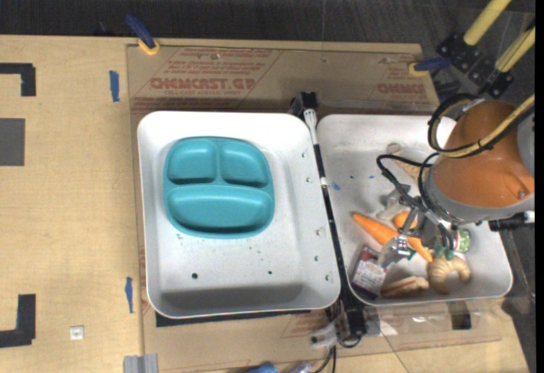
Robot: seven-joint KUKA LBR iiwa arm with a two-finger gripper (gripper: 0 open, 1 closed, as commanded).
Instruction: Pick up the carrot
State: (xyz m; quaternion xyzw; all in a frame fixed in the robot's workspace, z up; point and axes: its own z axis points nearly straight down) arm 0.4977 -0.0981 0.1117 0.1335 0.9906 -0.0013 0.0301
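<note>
We see the carrot lying in the right bin, toward the middle of its floor, its orange body slanting from upper left down to lower right. The gripper hangs over that same bin, with the arm's orange band filling the bin's upper right part. The fingers sit at the carrot's lower right end, touching or overlapping it as we look down, while the carrot's pointed left end sticks out clear of them. We cannot tell whether the fingers are apart or together, since cables and metal parts crowd that spot, and we cannot tell whether the carrot is between them.

Just below the carrot lies a small dark packet, and to its right a tan, rounded piece with a pale stick-like piece beside it, all near the bin's front wall.

In the left bin a teal divided plate rests flat, well apart from the carrot. Both bins stand side by side on the cardboard-covered surface.
</note>
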